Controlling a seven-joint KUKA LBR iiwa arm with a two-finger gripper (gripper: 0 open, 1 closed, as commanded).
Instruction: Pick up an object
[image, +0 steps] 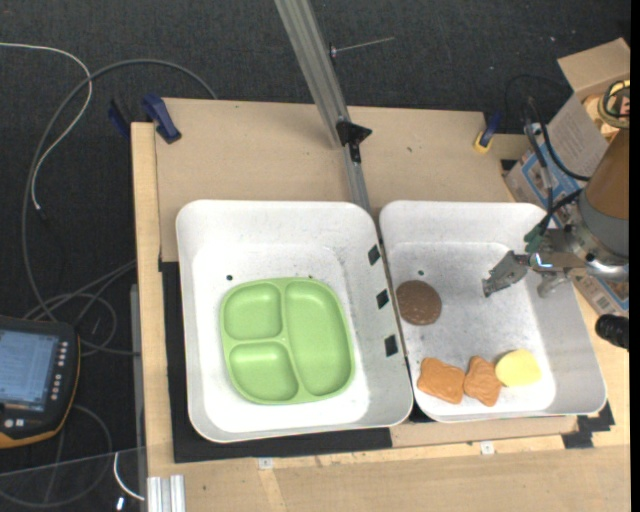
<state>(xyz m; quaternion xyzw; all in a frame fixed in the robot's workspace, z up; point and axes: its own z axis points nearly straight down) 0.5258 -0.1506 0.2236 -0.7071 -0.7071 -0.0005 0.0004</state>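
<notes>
Brown and round, the patty (418, 302) lies just left of your gripper (522, 271) — fingers apart, nothing between them. It looks flat against the right bin (455, 225) floor, so I'd expect the tips to skid off — or catch the orange pieces (441, 380) below the patty instead.

Two white bins (200, 240); one green divided plate (288, 340); one brown disc (418, 302); two orange pieces (441, 380); one yellow lump (518, 368).

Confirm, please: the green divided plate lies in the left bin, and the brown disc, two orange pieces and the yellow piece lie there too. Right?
Not quite. In the camera view the green divided plate lies in the left bin, but the brown disc, two orange pieces and yellow piece lie in the right bin.
</notes>
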